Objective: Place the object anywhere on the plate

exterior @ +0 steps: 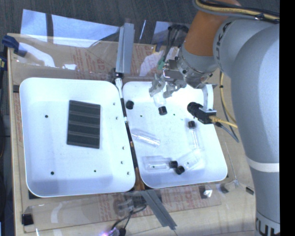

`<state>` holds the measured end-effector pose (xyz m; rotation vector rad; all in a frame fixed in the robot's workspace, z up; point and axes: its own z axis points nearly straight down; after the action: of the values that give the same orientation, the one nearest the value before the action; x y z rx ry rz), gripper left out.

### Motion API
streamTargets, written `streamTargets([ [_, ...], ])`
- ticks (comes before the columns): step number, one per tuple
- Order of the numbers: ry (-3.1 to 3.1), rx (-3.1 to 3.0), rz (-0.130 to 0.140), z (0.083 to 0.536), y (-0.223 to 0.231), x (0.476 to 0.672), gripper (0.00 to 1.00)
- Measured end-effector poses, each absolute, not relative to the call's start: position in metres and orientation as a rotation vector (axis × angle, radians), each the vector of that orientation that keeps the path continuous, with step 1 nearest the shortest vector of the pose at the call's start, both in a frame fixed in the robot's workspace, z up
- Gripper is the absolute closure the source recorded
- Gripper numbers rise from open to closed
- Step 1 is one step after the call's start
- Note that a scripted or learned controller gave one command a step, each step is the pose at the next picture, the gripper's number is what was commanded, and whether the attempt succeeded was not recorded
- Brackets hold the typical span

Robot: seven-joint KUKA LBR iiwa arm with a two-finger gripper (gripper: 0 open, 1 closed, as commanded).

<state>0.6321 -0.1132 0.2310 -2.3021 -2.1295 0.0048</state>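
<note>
Clear vials (179, 162) near right bin's (221, 173) front edge, gripper (162, 88) over far rim

Bulky grey arm (250, 82) with an orange band (206, 26), black and yellow cables, metallic tool (162, 88).

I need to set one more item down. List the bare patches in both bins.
Left white bin: bare floor all around the dark ribbed rectangular plate, widest below it. Right white bin: crowded with clear plastic vials and small black caps; the gripper hangs over its top.
</note>
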Motion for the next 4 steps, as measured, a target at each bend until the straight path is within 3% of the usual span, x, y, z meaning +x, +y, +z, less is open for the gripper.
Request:
streamTargets([
  [1,-2.126,-2.306,0.007,0.191,-0.069,0.541,1.00],
  [2,-2.208,-2.230,0.005,0.206,0.011,0.490,1.00],
  [4,-1.933,-2.473,0.010,0.122,0.182,0.486,1.00],
])
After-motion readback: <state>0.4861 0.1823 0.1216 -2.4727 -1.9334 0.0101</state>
